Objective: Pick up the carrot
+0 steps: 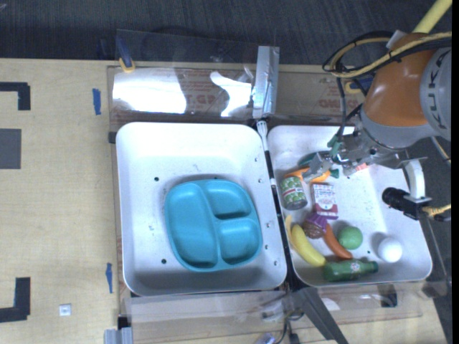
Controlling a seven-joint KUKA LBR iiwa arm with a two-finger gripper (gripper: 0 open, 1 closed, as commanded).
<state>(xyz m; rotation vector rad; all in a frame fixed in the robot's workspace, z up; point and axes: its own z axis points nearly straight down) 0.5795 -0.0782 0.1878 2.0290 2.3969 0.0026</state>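
A dark green bottle (350,268) lies at the right bin's (419,264) near edge; the small orange carrot (336,243) sits just behind it, between banana and green ball. The gripper (343,154) hovers far back; descend squarely.

A robot lab: wooden bench (50,192) with tape marks (96,100) (blue), taped-down white bins (143,163), loose cables (358,49).

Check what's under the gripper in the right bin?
The gripper sits over an orange-green item, partly covered, near the can. A carrot lies apart, between purple item and green ball.
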